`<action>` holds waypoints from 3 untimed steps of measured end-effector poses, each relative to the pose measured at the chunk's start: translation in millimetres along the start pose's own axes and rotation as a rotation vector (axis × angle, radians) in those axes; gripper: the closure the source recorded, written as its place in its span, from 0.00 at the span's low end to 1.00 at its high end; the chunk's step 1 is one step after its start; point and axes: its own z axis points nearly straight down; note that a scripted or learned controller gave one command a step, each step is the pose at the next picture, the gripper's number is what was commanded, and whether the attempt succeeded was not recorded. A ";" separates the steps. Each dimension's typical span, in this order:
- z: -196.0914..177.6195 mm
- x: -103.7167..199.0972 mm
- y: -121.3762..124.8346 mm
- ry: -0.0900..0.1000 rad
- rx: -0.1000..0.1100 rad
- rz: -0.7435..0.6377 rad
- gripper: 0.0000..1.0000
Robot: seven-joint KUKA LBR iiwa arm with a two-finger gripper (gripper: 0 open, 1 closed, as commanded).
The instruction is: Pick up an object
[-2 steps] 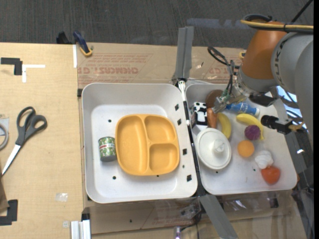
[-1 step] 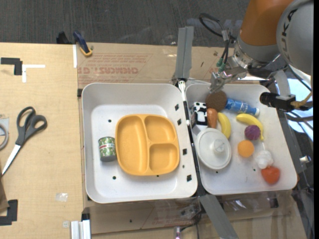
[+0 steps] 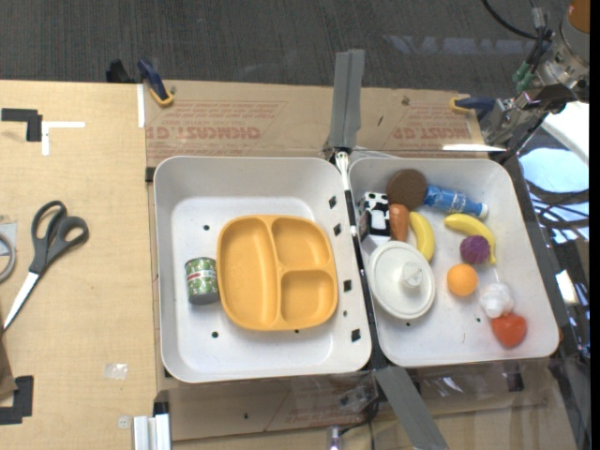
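Arm parked at one o'clock, right bin (image 3: 525, 251) loaded with choices.

The hand (image 3: 548, 68) sits half cut off at the frame edge, so I cannot tell its state. The orange ball (image 3: 461, 279), toward the bin's four o'clock, looks light, smooth, apt to roll: pinch across its middle. Items under the brown disc (image 3: 407, 187) are partly hidden.

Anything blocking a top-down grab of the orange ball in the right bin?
Nothing lies over the orange ball. It is crowded, though: purple fruit just behind it, white lid to its left, white lump at its front right. The arm is at the top right corner.
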 end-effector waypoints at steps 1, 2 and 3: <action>-25.7 -63.9 9.9 0.000 0.000 0.145 1.00; -44.8 -82.2 6.0 0.000 0.001 0.216 1.00; -13.7 -83.8 5.5 0.001 0.001 0.030 1.00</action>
